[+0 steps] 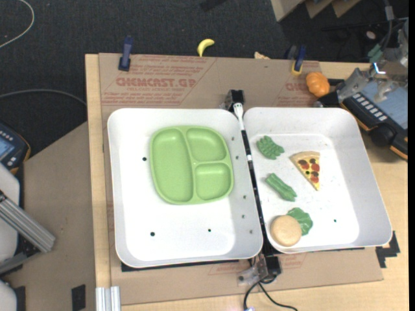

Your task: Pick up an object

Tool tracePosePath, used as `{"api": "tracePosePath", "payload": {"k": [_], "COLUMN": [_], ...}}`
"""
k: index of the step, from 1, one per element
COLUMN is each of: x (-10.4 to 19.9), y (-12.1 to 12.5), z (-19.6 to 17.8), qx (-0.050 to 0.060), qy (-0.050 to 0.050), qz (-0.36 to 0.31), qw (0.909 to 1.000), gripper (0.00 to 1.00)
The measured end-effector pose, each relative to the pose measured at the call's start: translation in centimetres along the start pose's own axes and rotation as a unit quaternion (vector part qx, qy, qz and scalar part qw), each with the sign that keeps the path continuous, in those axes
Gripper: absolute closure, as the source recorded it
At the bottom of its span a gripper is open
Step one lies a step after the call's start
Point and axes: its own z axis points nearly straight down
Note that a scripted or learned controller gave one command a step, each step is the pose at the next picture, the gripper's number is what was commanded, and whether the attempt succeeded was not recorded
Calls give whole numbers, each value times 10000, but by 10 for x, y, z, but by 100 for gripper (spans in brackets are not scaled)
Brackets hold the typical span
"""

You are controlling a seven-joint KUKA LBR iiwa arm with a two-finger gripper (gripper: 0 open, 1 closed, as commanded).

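Cardboard (pixel 97 173) is lying under both bins on the worktop, and red print on it is reading "CHEMCAST" (pixel 150 81), with smaller lines above it too fine to read. Nothing here is letting me tell whether the end effector is released or clenched. Grey and black hardware (pixel 373 99) is crowding the upper right corner, running off the edge and proving hard to make out.

The right bin (pixel 363 173) is carrying the pickable pieces: a pizza slice (pixel 307 167), a leafy green piece (pixel 270 148), a long green piece (pixel 281 186), and a tan bun (pixel 285 230) touching a curly green piece (pixel 301 220) near the front rim. The left bin (pixel 130 225) is holding a green divided plate (pixel 192 164). Two blue clamps (pixel 125 54) are gripping the far edge of the cardboard, with a yellow banana (pixel 205 45) and an orange ball (pixel 317 83) sitting near them.
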Motion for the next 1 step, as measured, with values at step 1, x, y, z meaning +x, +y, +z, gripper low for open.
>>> {"api": "tracePosePath", "payload": {"k": [1], "x": [-15], "y": [-34], "z": [149], "qx": [67], "qy": [21], "qz": [16], "qw": [10000], "gripper": [0]}}
